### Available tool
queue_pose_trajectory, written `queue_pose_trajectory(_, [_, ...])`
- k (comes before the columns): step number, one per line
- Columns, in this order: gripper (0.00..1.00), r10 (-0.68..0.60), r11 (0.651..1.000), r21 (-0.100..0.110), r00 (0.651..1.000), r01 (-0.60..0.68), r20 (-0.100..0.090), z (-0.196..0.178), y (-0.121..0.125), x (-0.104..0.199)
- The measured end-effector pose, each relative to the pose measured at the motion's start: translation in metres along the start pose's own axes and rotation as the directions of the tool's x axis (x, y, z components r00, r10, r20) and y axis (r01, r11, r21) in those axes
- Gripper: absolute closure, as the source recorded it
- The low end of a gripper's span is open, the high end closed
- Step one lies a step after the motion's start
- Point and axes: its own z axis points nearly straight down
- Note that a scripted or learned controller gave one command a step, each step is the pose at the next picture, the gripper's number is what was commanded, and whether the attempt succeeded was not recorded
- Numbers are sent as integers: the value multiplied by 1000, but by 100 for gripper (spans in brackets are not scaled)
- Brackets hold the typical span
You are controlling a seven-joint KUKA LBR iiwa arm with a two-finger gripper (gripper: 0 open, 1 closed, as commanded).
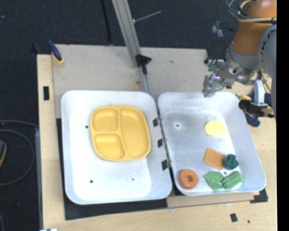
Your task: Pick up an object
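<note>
The things I could pick all lie in the right bin (241, 129): a pale yellow disc (215, 128) near its middle, an orange slab (213, 158) below that, a dark green lump (230, 161) touching the slab's right side, a light green leafy piece (223, 180) along the near edge, and an orange ring (188, 178) at the near left corner. My pincer (211, 88) hangs over the far rim of this bin, above its upper middle, well apart from every one of them; the yellow disc is the nearest, the ring and the leafy piece the farthest

The left bin (77, 143) sits just beside the right one, their inner walls touching, and it holds a yellow plate with 3 compartments (120, 132) lying flat near its middle. Both bins rest on a tan tabletop (96, 69) with a dark mat showing under their near edges. A slanted metal pole (127, 28) rises from the tabletop behind the bins, and a blue and yellow clamp (55, 52) grips the far left corner. Dark floor surrounds the tabletop

My pincer points down, with nothing visible in it and touching none of the objects. At this size I cannot tell how it stands, spread or pressed together
</note>
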Motion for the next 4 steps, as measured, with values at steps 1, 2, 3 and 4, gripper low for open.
queue_pose_trajectory(1, [100,-3,1000,7,1000,3,-2,3,-32,46])
queue_pose_trajectory(2, [100,-4,1000,7,1000,4,-3,-10,-65,96])
queue_pose_trajectory(3, [100,-4,1000,6,1000,4,-4,-25,-86,137])
queue_pose_trajectory(4, [100,-6,1000,7,1000,6,-4,-34,-110,189])
